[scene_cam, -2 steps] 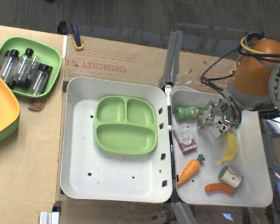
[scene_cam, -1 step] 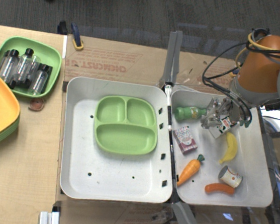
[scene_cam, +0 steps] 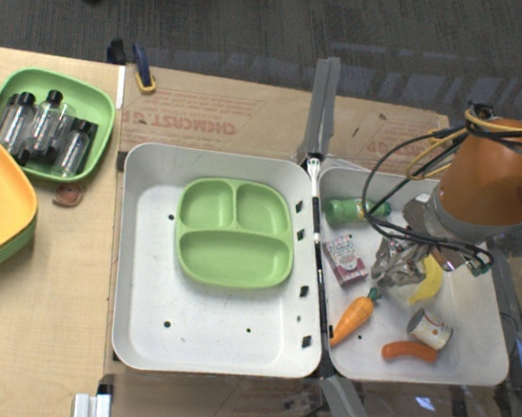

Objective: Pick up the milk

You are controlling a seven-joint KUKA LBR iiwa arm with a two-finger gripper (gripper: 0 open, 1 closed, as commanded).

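Observation:
The milk (scene_cam: 344, 258) is a small white carton with pink print. It lies flat in the right bin (scene_cam: 468, 365), near that bin's left wall. My gripper (scene_cam: 394, 272) hangs low over the middle of the right bin, just right of the carton and apart from it. Its metal tip is close above a carrot's green end and beside a banana. The orange band of the arm (scene_cam: 488, 174) rises behind it and hides part of the bin's back.
In the right bin also lie a green bottle (scene_cam: 347, 210), a carrot (scene_cam: 352, 319), a banana (scene_cam: 430, 280), a small white can (scene_cam: 430, 329) and a red sausage-like piece (scene_cam: 408, 351). The left bin (scene_cam: 141, 264) holds a green divided plate (scene_cam: 235, 233). Cables loop beside the arm.

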